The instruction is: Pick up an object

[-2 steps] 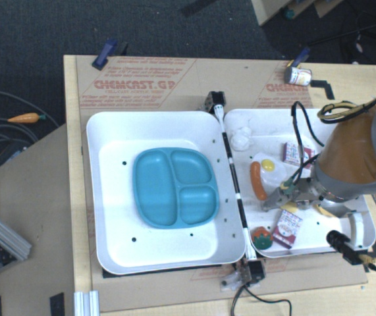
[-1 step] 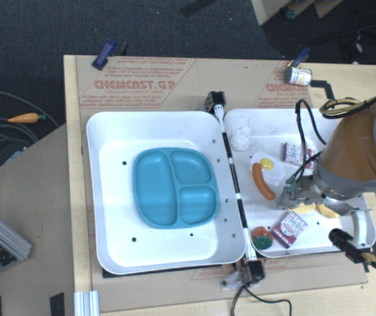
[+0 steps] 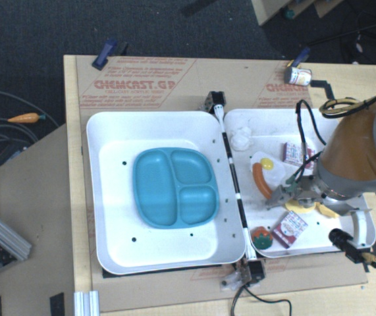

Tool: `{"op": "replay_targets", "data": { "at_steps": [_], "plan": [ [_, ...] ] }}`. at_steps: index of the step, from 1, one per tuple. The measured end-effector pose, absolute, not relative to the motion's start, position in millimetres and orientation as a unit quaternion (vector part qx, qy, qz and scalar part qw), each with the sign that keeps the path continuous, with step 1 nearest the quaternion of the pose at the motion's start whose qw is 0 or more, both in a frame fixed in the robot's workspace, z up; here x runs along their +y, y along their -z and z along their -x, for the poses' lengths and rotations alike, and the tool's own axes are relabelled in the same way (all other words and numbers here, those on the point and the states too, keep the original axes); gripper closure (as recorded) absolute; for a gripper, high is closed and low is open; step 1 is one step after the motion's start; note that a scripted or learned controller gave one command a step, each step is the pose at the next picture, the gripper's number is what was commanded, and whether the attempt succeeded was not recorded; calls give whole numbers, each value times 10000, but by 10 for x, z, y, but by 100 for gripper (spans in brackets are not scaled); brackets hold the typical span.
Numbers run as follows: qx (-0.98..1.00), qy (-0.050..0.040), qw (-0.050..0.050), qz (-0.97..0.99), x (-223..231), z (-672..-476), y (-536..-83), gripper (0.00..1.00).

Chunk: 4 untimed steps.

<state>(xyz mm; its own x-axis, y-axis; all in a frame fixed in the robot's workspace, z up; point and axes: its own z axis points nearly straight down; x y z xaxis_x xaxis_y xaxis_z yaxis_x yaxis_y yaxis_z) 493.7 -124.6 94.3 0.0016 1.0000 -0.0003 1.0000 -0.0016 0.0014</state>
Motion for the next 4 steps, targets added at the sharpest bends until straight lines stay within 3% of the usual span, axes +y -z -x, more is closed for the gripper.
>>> {"op": "replay_targets", "data": {
  "at_steps": [1, 2, 3, 4],
  "plan": [
    [7064, -8, 11, -7079, -1243, -4939, -1040, 100],
    [7065, -7, 9, -7077, -1243, -4938, -1039, 0],
    [7063, -12, 13, -7079, -1239, -4941, -1136, 100],
    [7063, -11, 12, -7079, -1239, -4940, -1135, 0]
  ]
}}
